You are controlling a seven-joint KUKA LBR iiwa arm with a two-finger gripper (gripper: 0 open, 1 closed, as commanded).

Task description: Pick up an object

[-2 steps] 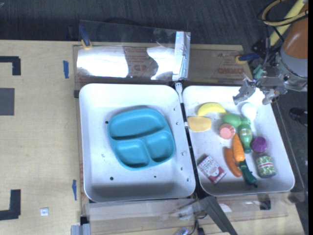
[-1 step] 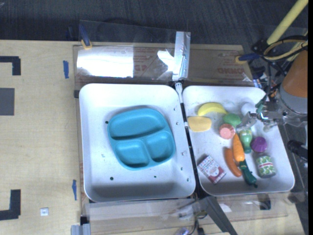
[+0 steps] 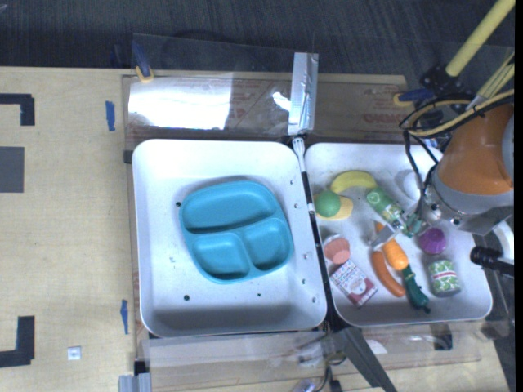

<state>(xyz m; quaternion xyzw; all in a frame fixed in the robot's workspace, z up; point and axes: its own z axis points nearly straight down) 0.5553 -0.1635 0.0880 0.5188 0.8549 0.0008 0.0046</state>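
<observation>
Toy carrot (image 3: 395,256) just below the pincer (image 3: 406,224), right bin (image 3: 478,305).

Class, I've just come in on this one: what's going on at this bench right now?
A grey and orange robot arm reaches into the right bin, its hand low among toy foods: a banana, a carrot and a purple piece. Nothing is visibly held. The left bin holds a blue divided tray.

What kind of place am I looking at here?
Probably a robotics lab test bench: a robot arm reaches over two white bins, one with toy food like a banana, one with a blue divided tray.
</observation>
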